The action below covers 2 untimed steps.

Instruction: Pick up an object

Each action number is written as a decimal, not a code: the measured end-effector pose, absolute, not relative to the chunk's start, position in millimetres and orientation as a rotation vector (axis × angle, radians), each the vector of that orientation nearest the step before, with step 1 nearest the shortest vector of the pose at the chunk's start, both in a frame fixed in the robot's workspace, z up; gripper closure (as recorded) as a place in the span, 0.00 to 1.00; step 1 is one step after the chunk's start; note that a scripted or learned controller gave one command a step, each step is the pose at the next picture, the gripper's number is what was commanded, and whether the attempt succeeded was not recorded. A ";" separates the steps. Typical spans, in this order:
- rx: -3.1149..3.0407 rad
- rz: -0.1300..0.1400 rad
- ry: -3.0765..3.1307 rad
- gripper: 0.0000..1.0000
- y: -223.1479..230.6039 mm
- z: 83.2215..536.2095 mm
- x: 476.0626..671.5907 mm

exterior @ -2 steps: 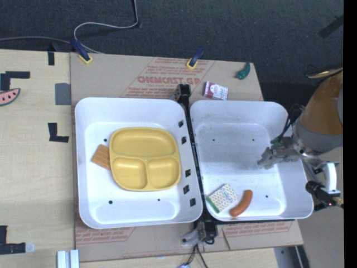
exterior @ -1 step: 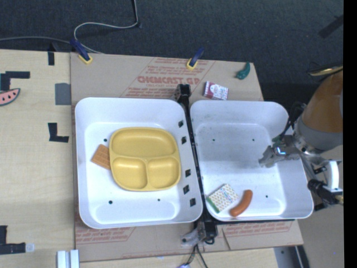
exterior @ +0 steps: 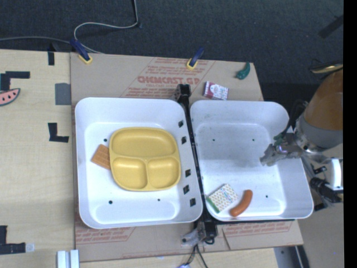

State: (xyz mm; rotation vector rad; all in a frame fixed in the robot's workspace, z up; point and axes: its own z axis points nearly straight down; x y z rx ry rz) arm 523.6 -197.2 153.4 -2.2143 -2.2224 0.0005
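Note:
In the right bin (exterior: 240,121) an orange-red sausage (exterior: 241,203) lies near the front wall. A small green-and-white packet (exterior: 222,197) sits just left of it. My gripper (exterior: 271,154) hangs over the right side of this bin, above and to the right of the sausage, with bare white floor under it. Nothing shows in its grasp. The grey arm with its orange band (exterior: 326,108) comes in from the right. The left bin (exterior: 89,166) holds a yellow divided plate (exterior: 146,157) with a brown cracker-like piece (exterior: 101,157) tucked under its left edge.
Both bins rest on a cardboard sheet (exterior: 139,77). On the sheet behind the right bin lie a small red-and-white packet (exterior: 215,90) and a teal object (exterior: 243,70). Yellow clamps (exterior: 194,62) grip the far edge. A black clip (exterior: 182,91) joins the bins.

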 end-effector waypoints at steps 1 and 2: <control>-2.213 0.001 -2.223 1.00 -196.7 162.7 524.0; -2.212 0.000 -2.224 1.00 -196.2 172.1 524.5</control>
